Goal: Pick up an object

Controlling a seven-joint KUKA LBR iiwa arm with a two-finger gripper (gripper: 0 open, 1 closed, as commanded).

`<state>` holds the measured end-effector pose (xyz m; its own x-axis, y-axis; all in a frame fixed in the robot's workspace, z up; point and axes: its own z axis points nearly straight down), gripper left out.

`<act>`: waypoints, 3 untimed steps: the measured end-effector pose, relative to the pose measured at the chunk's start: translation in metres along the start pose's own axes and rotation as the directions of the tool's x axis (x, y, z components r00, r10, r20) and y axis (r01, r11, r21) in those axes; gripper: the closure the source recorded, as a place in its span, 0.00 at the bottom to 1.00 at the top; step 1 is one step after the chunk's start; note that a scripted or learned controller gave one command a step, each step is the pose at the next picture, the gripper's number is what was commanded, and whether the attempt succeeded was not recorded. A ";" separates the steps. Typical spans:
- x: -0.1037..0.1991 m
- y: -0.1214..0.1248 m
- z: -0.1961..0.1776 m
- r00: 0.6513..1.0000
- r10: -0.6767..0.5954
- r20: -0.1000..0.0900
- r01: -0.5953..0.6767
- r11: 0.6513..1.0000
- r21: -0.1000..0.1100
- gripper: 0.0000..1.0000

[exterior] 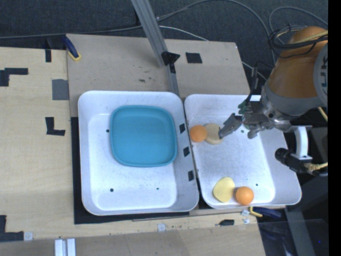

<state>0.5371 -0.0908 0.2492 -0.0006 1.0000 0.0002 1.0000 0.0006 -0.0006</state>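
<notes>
— Plywood bench (32, 143) under two shallow white bins side by side, dark carpet behind with cables trailing across it. What's in the left bin (93, 153)?

— Just a blue square plate (143, 135), lying flat in the upper middle of that bin.

— And the right bin (266, 159)?

— Four small things. An orange ball (197, 134) sits against the left wall, and a beige round piece (213, 133) touches it on the right. Near the front edge, a yellow piece (224, 190) lies with a second orange ball (244, 195) touching its right side. The two pairs are well apart.

— Where's your gripper?

— My gripper (226, 130) reaches in from the right, low over the upper half of the right bin, with its tip just beside the beige piece, on its right.

— Holding anything?

— I see nothing between my fingers. One dark finger (230, 126) points down-left toward the beige piece; how wide the pair stands I cannot tell, since from this slant they blur into one dark shape.

— Touching the beige piece?

— Possibly at its edge; the view is too coarse to be sure.
</notes>
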 end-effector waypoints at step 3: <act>0.000 -0.006 0.156 1.000 0.000 0.000 0.000 1.000 0.005 0.00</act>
<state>0.5315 -0.0913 0.0935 -0.0004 1.0000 0.0005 1.0000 0.0004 -0.0057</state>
